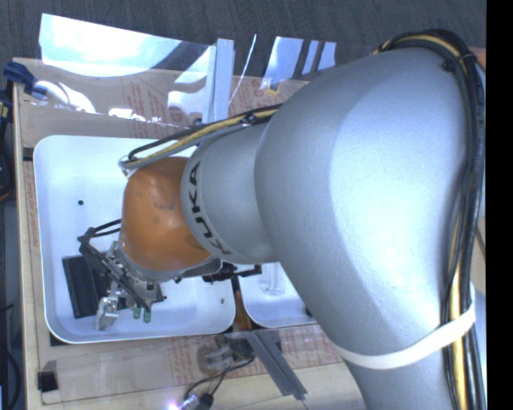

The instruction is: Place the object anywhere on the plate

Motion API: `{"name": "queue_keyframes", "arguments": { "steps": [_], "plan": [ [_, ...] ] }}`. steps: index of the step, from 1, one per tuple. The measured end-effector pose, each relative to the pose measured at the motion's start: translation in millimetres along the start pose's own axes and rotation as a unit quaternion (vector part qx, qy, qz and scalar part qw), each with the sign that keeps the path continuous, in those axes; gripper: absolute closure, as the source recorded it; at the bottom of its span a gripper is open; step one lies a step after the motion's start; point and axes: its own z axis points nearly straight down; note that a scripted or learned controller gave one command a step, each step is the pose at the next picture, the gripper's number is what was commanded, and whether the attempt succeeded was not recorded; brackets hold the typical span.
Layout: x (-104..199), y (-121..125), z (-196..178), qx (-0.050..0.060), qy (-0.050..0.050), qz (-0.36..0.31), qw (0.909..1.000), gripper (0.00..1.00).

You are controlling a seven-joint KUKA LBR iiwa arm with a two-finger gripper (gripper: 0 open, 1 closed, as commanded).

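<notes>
My gripper [123, 313] hangs low over the front left part of the left white bin [56, 169], below the orange wrist band [158, 216]. A flat black rectangular object [79, 284] lies on the bin floor just to the left of the gripper, close to it or touching it; I cannot tell which. The grey arm hides most of the right bin and the middle of the bench.
The right bin's front rim [269, 319] shows under the arm. A small dark speck [81, 202] lies on the left bin's floor. Yellow and black cables [167, 143] run along the arm. Metal bracket parts [256, 353] lie on the bench front.
</notes>
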Motion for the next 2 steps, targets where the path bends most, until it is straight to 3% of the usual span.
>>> {"name": "queue_keyframes", "arguments": {
  "steps": [1, 2],
  "plan": [
    [-9, -32, -1, -0.002, -0.005, -0.208, 0.9782, 1.0],
    [-16, 34, 1, 0.011, 0.003, -0.127, 0.9918, 1.0]
  ]
}}
